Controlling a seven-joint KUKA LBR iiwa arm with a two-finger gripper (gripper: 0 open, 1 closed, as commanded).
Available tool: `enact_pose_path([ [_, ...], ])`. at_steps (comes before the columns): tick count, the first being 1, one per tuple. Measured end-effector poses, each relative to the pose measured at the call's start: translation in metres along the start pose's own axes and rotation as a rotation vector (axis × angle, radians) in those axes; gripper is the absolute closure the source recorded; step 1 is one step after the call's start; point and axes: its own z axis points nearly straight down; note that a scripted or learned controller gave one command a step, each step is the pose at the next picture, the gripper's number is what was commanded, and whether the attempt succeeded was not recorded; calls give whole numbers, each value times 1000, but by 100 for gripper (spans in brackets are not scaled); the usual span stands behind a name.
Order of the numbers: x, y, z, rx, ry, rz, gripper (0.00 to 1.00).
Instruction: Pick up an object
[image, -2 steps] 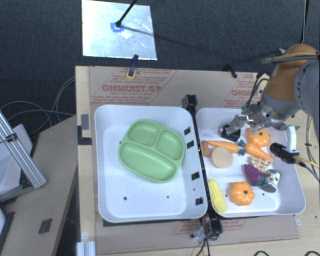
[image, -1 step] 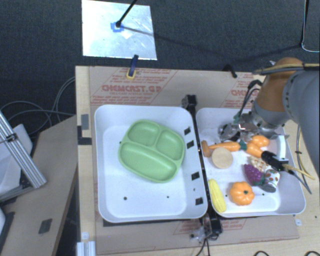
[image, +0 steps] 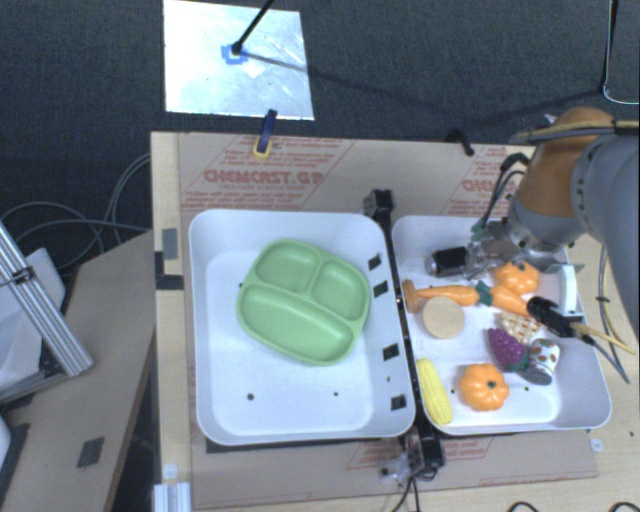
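Observation:
The right bin holds toy food. An orange carrot lies beside a round beige disc. A yellow corn cob and an orange pumpkin sit near the front. Purple grapes lie in the middle, next to a small patterned cup. Another orange fruit rests toward the back. My gripper is low over the back of this bin, just above the carrot and left of the orange fruit. A small black block sits right beside it on the left.
The left bin carries a green divided plate. A black divider with clips runs between the two bins. The grey arm with its orange band reaches in from the right above the right bin's far corner.

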Motion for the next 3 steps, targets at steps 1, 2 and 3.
enact_pose_path([
  [1,0,-6,-48,-3,0,3,100],
  [2,0,-15,-105,-4,0,3,100],
  [3,0,-14,-124,-2,0,-1,100],
])
